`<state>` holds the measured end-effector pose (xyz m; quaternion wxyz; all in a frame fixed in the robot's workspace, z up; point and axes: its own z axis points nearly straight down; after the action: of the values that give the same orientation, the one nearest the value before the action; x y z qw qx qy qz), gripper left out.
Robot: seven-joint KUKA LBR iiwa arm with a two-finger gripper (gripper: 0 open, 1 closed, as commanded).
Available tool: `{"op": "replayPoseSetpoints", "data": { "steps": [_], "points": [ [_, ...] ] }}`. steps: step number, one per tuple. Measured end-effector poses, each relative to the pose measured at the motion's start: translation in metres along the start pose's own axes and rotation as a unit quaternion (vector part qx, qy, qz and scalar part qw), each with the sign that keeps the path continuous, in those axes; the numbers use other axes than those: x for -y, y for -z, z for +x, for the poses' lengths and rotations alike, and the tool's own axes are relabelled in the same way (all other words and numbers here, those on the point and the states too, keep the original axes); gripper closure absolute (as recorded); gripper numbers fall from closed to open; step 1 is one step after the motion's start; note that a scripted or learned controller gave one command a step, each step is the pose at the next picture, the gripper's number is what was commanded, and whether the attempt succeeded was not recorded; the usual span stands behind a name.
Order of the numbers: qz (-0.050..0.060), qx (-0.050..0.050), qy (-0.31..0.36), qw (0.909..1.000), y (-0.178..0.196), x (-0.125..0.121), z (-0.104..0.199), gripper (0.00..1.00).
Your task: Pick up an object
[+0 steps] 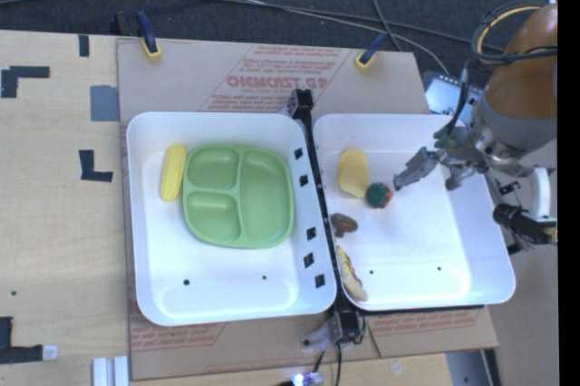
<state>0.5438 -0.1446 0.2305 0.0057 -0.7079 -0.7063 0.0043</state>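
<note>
at the near edge of the right bin (pixel 471 280), close to the divider, a pale banana-like piece (pixel 350 275) is lying along the wall, and just above it a small brown object (pixel 343 224) is sitting near the same inner edge. further back, toward the bin's far left corner, a yellow rounded piece (pixel 352 171) is resting with a small green and red ball (pixel 378 194) touching or nearly touching its right side. in the left bin (pixel 145 221) a green divided plate (pixel 239 194) is taking up the middle, with a yellow corn cob (pixel 172 172) lying beside its left rim.

the gripper (pixel 433 168) is hanging over the right bin toward its right wall, fingers spread apart and carrying nothing, the nearer fingertip pointing at the ball from the right. no object is lifted yet; the ball looks like the likeliest target, though the slanted view is making the gripper's height above the bin floor hard to judge.

the risks are plain. the ball is round and small, so a finger landing off-centre could be rolling it away instead of trapping it. it is sitting so close to the yellow piece that a finger may be coming down on that neighbour, pushing both along or pinching the two together loosely. closing too high would be catching nothing.
</note>
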Motion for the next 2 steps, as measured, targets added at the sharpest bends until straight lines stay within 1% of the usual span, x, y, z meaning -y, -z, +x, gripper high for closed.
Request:
{"op": "replayPoseSetpoints", "data": {
  "steps": [1,2],
  "points": [
    [-0.006,0.001,0.002,1.0000,0.007,-0.002,0.001,0.00],
    [-0.003,0.001,0.002,1.0000,-0.057,0.002,0.000,0.00]
  ]
}}
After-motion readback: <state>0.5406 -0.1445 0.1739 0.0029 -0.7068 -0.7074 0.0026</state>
